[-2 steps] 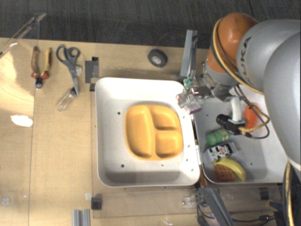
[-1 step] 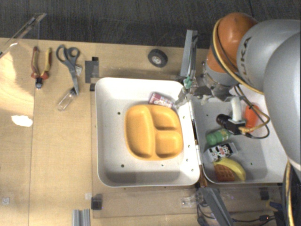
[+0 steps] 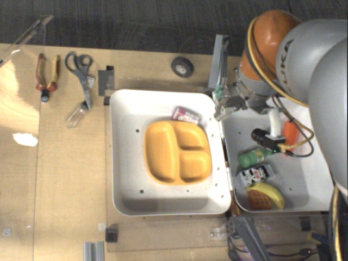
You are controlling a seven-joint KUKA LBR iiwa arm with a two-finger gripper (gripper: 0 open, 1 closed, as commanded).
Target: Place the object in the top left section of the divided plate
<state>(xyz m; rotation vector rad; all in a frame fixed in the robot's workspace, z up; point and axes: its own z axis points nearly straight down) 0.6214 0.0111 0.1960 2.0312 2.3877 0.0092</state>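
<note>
Divided plate [image 3: 176, 151] was yellow-orange, both bins [image 3: 126, 162] white, worktop [image 3: 54, 189] tan wood. Arm [image 3: 321, 64] grey with orange band. Bottle [image 3: 254, 157] green, banana [image 3: 270, 193] yellow, scissors [image 3: 82, 80] grey, pliers [image 3: 47, 76] red-handled.

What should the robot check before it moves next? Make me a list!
1. Plate sits in the left bin: ok.
2. Plate sections look bare, ready for an object: ok.
3. Small packet lies beside the plate's top edge, not on it: ok.
4. Objects wait in the right bin: green bottle, banana, card: ok.
5. Claw sits near the wall between the bins; whether it holds anything: cannot tell.
6. Which object to pick: cannot tell.
</note>
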